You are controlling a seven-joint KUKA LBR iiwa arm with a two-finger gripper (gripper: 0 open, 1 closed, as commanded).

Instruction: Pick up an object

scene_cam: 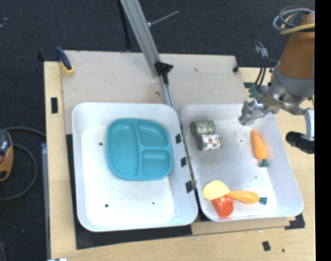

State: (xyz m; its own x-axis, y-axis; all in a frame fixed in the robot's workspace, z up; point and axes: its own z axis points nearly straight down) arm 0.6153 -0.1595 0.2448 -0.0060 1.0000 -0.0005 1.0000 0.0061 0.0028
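My gripper [249, 116] hangs over the far right part of the right bin [285, 200], just above and left of an orange carrot [259, 145]. Nothing shows between its fingers. Two small cans lie near the bin's far left: a green one [203, 128] and a white one with red print [209, 142]. Along the near edge lie a yellow piece [215, 189], a red pepper [223, 206] and a second carrot [245, 197].
The left bin [89, 200] holds a teal divided plate [140, 148]. A slanted metal bar [143, 34] runs from the top down to the gap between the bins. An orange-handled device [1, 155] sits at the far left edge.
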